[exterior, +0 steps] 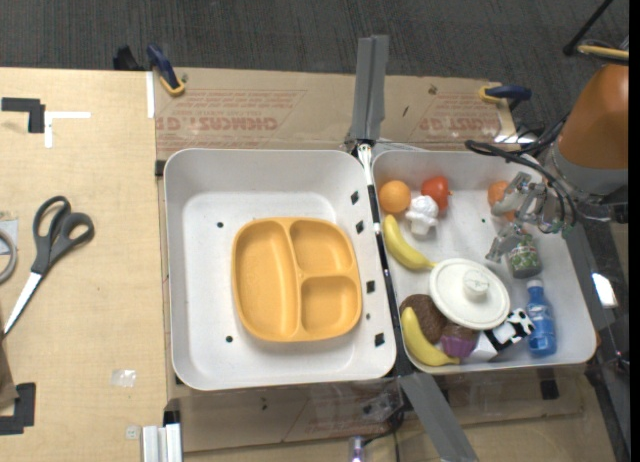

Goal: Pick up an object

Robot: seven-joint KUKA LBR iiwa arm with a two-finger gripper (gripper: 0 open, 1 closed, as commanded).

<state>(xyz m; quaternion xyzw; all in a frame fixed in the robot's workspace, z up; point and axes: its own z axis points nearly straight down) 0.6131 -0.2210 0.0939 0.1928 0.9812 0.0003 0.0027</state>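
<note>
Overhead, plywood bench (80,350), scissors (45,245), two white bins (190,250), dark floor (300,0)

Orange-banded grey arm (598,130), black cables, metallic tool (520,225)

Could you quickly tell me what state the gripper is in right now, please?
Gripper: over the right bin near its far right side; whether it is open, closed or holding anything cannot be told.
</note>
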